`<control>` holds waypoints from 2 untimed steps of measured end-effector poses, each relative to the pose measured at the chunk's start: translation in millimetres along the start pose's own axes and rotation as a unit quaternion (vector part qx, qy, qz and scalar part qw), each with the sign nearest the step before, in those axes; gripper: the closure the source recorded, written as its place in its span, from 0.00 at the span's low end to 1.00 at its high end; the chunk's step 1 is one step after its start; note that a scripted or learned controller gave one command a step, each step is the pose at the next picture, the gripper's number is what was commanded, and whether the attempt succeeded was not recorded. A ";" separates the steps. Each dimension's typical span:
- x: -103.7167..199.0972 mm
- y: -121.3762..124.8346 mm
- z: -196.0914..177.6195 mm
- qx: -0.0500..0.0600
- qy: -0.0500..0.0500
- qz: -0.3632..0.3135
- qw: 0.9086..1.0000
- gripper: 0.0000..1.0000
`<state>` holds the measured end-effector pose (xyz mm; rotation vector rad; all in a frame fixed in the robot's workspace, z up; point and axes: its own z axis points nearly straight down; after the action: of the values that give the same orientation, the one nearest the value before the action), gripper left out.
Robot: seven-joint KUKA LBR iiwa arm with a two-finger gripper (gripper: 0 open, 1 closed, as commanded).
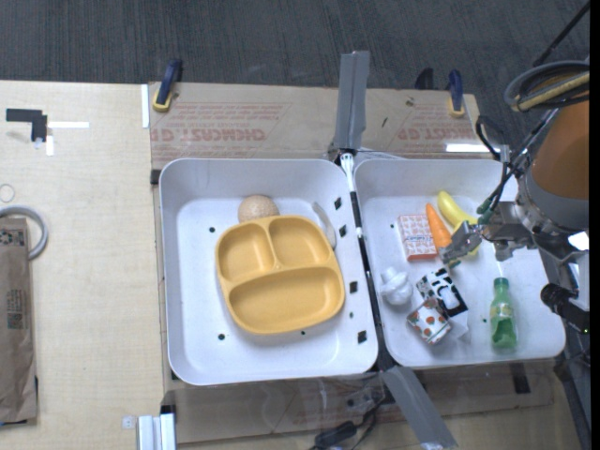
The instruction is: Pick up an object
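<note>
My gripper [462, 245] hangs over the right bin [534, 345], low above the middle of its contents. Right beside it, to the upper left, lie an orange carrot [436, 225] and a yellow banana [453, 208]; the gripper covers the banana's lower end. A pink and white card box [413, 235] lies left of the carrot. Below the gripper sit a black and white carton [444, 292], a dotted cup [427, 322] and a white lump [395, 286]. A green bottle [502, 314] lies to the lower right.
The left bin [187, 345] holds a yellow divided plate [280, 275] with a beige round object [256, 208] behind it. A grey divider bar [352, 101] runs between the bins. The arm's body [562, 167] and cables fill the right side.
</note>
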<state>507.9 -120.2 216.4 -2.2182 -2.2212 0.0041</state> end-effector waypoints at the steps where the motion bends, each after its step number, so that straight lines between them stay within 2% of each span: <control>1: -48.8 78.4 16.2 -0.001 0.000 0.005 1.000 0.00; 2: -53.3 120.0 118.8 -0.006 -0.001 -0.034 0.999 0.00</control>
<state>627.5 -173.4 97.2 -2.1497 -2.3021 -0.0072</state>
